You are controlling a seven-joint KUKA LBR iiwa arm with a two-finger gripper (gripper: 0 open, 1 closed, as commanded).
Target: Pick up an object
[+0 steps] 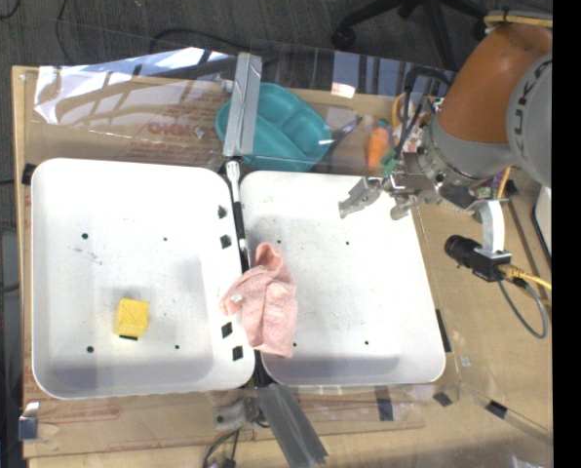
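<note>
Pink cloth (263, 306), crumpled at the near left edge of the right bin (407, 359), touching the divider. Yellow block (132, 318) rests in the near part of the left bin (57, 193). Farther right, the gripper (378, 201) hangs over the right bin's far edge, fingers apart, holding nothing. Beyond lies a teal tray (276, 130).

Faint red lettering runs across the clear plastic sheet (125, 96) lying behind the left white bin (66, 193), but it is too blurred and washed out by glare to read. Part of a dark letter shows on the grey arm casing (532, 96) to the right of that sheet, too cropped to make out
</note>
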